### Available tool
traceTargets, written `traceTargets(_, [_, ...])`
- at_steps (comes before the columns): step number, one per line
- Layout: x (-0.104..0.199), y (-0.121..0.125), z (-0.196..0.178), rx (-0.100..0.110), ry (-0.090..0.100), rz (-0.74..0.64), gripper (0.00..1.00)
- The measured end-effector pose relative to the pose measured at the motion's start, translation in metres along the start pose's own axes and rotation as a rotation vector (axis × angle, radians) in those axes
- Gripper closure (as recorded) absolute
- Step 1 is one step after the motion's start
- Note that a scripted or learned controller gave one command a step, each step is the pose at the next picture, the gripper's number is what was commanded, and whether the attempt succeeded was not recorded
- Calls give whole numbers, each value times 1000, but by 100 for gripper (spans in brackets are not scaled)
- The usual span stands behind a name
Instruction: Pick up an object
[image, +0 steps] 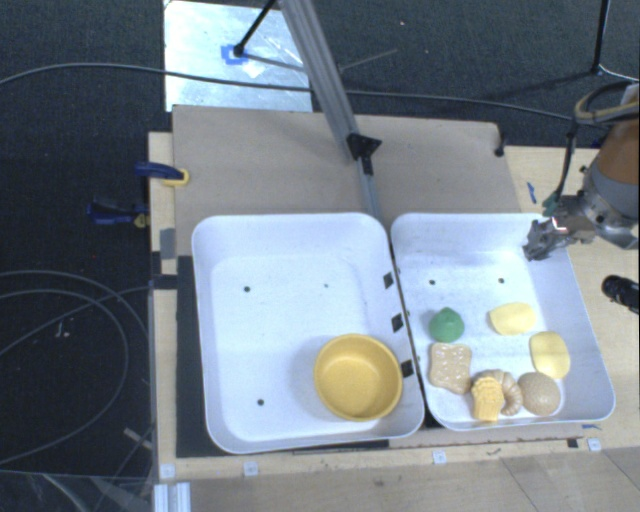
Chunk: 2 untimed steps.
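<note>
At the right bin's (480, 245) far right rim we see the hand (541, 243); we cannot tell whether it is spread or pressed together. Toward that bin's near end lie a green ball (447, 324), two yellow pieces (513, 318), a waffle-like biscuit (450, 366) and more food toys. Left of that bin, the other bin (260, 260) holds a yellow bowl (358, 376).

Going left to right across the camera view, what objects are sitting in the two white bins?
Round yellow plastic bowl → small green rounded object → flat tan cracker-shaped piece → yellow corn-like piece → pale yellow oval piece → pale yellow rounded block.
</note>
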<state>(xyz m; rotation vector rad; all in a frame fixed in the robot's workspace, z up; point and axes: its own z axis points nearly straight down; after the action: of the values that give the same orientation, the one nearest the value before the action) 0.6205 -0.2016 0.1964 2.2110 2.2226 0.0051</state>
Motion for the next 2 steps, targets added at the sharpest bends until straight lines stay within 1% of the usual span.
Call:
traceTargets(1, [1,5,-45,0,0,-1,100])
traceTargets(2, [61,8,-49,4,3,-5,100])
